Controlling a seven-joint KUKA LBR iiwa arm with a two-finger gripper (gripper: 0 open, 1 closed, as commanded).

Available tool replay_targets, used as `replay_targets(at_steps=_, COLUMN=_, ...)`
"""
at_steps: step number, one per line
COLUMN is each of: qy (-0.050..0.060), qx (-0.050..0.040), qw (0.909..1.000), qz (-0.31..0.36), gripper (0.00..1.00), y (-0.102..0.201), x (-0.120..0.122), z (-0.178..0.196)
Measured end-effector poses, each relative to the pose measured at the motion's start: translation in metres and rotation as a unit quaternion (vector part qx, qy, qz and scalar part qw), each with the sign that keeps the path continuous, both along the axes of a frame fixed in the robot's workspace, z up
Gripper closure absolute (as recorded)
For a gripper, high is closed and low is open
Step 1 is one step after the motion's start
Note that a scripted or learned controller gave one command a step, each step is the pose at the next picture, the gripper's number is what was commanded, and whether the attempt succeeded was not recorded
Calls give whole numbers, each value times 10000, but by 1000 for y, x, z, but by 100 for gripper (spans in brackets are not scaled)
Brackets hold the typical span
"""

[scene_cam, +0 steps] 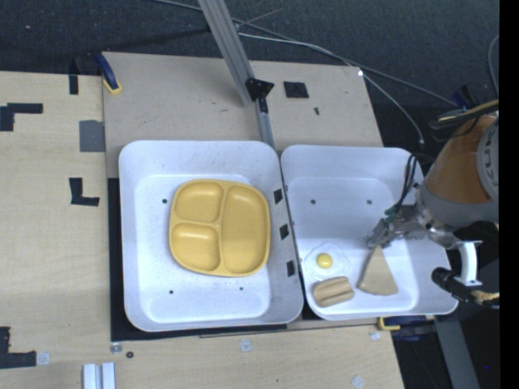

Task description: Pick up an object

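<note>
Camera view gives us no legible writing. We place the gripper (381, 235) low in the right bin (349, 164), but we cannot tell how its fingers stand. Just below it lies a tan wedge (378, 275); left of that a fried egg (324, 260) and a bread roll (331, 290). In the left bin (146, 217) sits a smooth yellow divided plate (219, 227).
</note>
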State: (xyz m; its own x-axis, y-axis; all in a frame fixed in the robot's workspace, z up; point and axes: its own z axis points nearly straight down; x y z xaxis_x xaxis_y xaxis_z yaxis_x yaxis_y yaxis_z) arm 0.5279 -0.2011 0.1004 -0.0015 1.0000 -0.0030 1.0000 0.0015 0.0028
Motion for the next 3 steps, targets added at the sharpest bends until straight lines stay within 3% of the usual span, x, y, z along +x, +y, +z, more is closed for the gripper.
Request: replay_targets(at_steps=3, qy=-3, qx=7, qw=10000, qz=0, gripper=100, y=4, x=18, z=147)
